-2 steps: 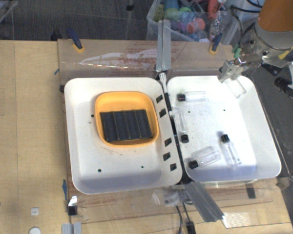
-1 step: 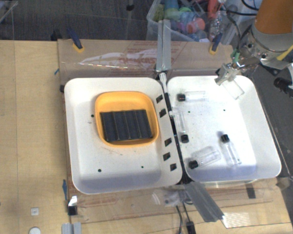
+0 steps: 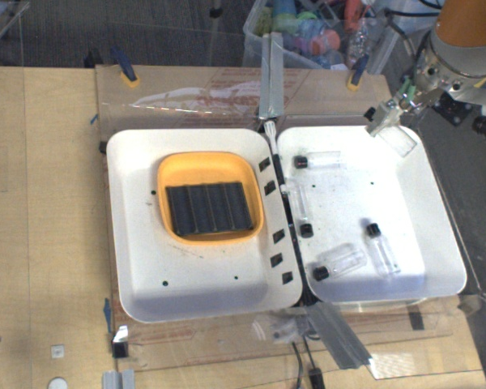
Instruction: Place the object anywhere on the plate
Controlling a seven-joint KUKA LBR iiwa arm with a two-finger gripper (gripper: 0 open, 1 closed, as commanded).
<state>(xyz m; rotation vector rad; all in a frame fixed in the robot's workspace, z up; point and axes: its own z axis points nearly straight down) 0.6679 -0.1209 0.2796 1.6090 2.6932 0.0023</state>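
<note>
The hand hovers at the right bin's far rim, apparently grasping a clear vial.

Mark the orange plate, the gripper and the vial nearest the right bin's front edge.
orange plate (image 3: 168, 168): camera view, bare back-left rim.
gripper (image 3: 386, 117): camera view, midway between its fingers.
vial (image 3: 338, 262): camera view, middle of its clear body.

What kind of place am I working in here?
Likely a robotics lab test bench: two shallow white bins side by side on a wooden bench, and a clear tub of colourful toys behind.
</note>
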